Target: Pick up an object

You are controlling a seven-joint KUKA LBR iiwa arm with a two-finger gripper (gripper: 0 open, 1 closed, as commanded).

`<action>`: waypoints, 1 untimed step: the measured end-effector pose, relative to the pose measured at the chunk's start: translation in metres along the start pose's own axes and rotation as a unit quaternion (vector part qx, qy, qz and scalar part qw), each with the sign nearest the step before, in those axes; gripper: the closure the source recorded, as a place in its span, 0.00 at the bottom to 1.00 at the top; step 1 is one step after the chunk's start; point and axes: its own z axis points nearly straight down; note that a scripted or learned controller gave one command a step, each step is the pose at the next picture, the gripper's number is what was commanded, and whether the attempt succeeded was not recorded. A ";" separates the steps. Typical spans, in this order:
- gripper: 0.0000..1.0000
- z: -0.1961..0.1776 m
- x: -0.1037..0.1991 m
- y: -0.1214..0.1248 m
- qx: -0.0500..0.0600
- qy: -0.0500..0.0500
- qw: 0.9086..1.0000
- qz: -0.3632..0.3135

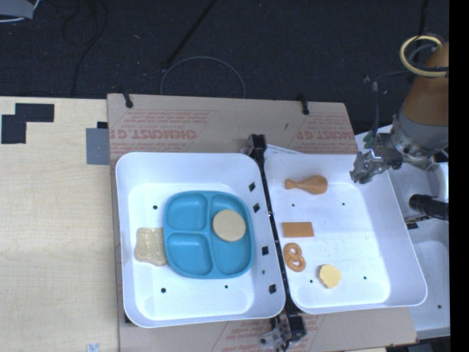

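We see the grey arm's pincer (360, 169) hanging over the upper right corner of the right shallow white plastic bin (399, 270), and we cannot tell whether it is released or clenched; nothing shows between its tips. In that bin a tan toy drumstick (308, 185) lies near the far edge, just left of the pincer and apart from it. An orange-brown flat rectangle (297, 230) sits near the bin's middle, a brown pretzel-shaped piece (294, 257) just below it, and a yellow round piece (330, 276) toward the near edge. The left white bin (139, 174) holds a blue divided plastic plate (192, 240) with a pale round cookie-like disc (229, 226) in its upper right compartment, and a pale yellowish flat slice (150, 246) touches the plate's left edge.
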 end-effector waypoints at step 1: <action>1.00 -0.006 0.000 0.000 0.003 0.001 1.000 -0.001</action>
